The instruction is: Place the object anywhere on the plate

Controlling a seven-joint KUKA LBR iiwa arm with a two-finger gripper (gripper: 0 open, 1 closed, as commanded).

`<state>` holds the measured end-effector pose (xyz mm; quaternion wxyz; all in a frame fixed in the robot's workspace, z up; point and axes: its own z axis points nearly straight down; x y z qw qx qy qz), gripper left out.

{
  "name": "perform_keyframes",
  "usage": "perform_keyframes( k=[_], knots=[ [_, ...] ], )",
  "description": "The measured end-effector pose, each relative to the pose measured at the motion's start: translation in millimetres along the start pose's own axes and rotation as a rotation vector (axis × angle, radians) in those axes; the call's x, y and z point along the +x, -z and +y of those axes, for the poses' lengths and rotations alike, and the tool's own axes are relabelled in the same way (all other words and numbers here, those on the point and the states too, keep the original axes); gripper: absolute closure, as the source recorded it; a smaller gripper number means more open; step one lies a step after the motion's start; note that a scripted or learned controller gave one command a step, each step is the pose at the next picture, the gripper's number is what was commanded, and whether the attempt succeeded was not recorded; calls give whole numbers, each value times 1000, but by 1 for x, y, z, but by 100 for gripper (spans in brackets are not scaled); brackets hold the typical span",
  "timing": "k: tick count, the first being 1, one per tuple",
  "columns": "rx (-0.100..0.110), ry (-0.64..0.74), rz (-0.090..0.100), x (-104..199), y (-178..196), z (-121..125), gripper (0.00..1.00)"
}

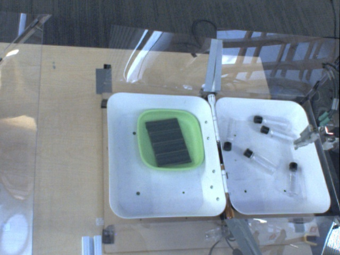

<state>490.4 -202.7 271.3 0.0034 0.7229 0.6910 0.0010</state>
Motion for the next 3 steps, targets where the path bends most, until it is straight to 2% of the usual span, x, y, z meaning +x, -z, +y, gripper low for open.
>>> perform_keyframes(
  k=[1, 2, 3],
  knots=[
    [-2, 201, -1, -2, 46, 0, 0],
    [2, 137, 0, -3, 56, 0, 0],
    [1, 367, 1, -3, -5, 0, 0]
  ],
)
